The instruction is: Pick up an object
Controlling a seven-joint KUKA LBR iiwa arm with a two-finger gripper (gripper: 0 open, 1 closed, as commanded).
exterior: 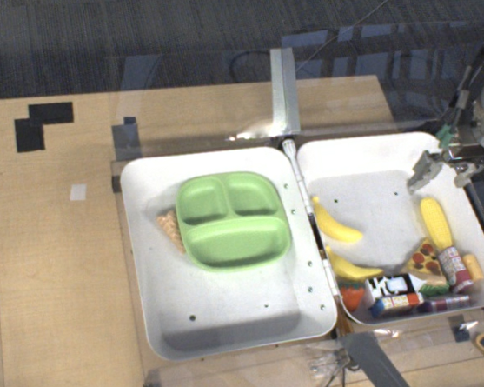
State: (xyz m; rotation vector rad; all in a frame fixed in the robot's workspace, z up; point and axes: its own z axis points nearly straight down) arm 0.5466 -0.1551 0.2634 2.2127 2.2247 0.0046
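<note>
gripper (438, 166), metal, above ridged yellow corn (435, 221)

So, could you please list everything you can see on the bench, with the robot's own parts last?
Bins: 2, white, side by side; left bin, right bin.
Divided plate: 1, green, left bin.
Waffle-like piece: 1, tan, under the plate's left edge.
Bananas: 2, yellow, right bin's left side.
Corn cob: 1, yellow, right bin's right side.
Pizza slice: 1, near the corn.
Small bottles and packets: several, mixed colours, right bin's front edge.
Gripper: 1, grey, over right bin's far right corner.
</note>
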